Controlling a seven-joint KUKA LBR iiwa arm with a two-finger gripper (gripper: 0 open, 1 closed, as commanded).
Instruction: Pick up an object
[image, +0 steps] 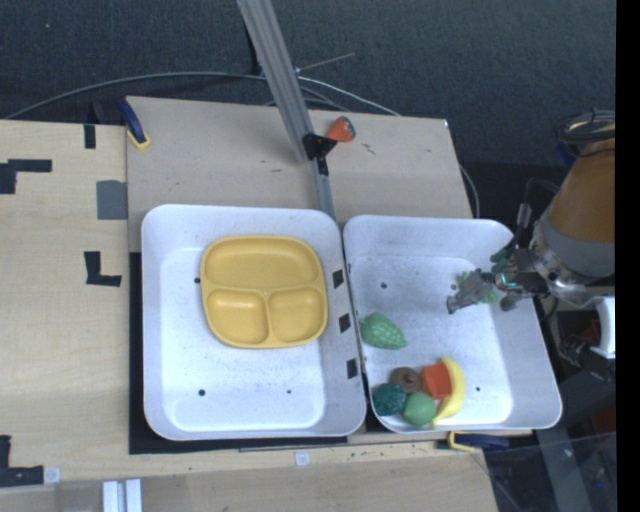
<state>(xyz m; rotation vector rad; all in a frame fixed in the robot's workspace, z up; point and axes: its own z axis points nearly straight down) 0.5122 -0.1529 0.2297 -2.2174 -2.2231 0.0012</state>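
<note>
Single arm (585, 215) reaching in from the right over the right bin (520, 395). The hand (468, 293) hangs above the bin's bare upper floor; whether it is released or clenched cannot be told, and nothing is seen between its tips. Candidate objects lie toward the near-left of the hand: a green leafy piece (383, 331) nearest, then a corner cluster of a yellow banana (453, 388), red piece (437, 379), brown ring (405, 378) and two green pieces (405, 404). The yellow divided plate (265, 290) occupies the left bin (165, 330).
</note>
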